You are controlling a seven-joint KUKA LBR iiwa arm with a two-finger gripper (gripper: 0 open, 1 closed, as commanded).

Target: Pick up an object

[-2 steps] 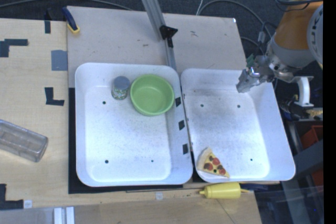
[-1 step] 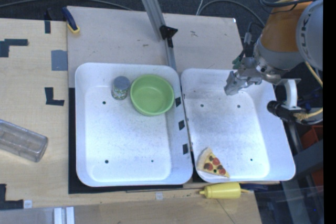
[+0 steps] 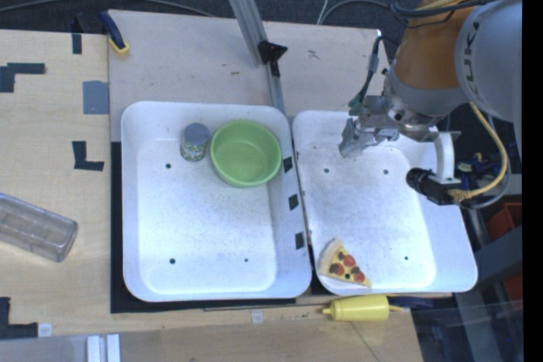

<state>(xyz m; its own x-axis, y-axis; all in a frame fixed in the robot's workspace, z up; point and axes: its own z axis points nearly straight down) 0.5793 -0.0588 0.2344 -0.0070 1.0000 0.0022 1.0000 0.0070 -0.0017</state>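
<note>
My gripper [image 3: 349,145] hangs over the far left part of the right bin [image 3: 399,208], under the grey arm with its orange band. Nothing shows beneath or in it. A pizza slice toy [image 3: 343,263] lies at the near left corner of that bin, well in front of the gripper. In the left bin [image 3: 204,242] a green bowl [image 3: 246,153] sits at the far right, and a small grey-topped can [image 3: 195,142] stands just left of it.
A yellow mustard bottle [image 3: 360,308] lies on the bench just outside the right bin's near rim. A clear plastic box [image 3: 34,226] rests far left. A slanted metal pole [image 3: 246,4] rises behind the bins, and a blue clamp [image 3: 114,31] sits at the back left.
</note>
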